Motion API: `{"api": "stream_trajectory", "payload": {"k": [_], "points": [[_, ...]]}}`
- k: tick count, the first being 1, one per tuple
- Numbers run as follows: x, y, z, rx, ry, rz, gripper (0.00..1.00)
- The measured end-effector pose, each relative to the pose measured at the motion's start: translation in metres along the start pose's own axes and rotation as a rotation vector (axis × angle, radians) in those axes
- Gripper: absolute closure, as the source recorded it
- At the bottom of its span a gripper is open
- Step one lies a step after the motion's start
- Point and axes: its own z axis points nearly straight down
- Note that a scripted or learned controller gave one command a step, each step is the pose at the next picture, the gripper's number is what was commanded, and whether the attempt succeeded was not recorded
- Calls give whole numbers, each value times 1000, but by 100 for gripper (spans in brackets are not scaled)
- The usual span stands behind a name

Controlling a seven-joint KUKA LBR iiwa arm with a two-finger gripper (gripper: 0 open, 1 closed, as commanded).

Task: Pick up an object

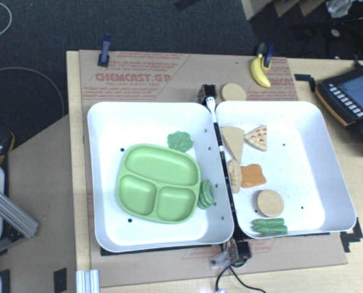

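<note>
**Two bins, toy food**

Left bin (102,163): green divided tray (159,183), lettuce leaf (180,141) just above it. Right bin (328,163): pizza slice (256,137), orange piece (252,176), round cracker (269,202), green beans (269,226). Banana (260,72) on bench behind.

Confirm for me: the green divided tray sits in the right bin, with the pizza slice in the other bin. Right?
Not quite. The camera view shows the green divided tray in the left bin; the pizza slice lies in the right bin.
</note>
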Motion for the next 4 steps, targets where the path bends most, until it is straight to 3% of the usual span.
{"api": "stream_trajectory", "payload": {"k": [1, 2, 3, 4], "points": [[-47, -44, 148, 25, 5, 9, 100], [-50, -74, 196, 16, 5, 4, 100], [-64, -169, 167, 8, 4, 6, 100], [-95, -177, 223, 14, 4, 5, 100]]}}
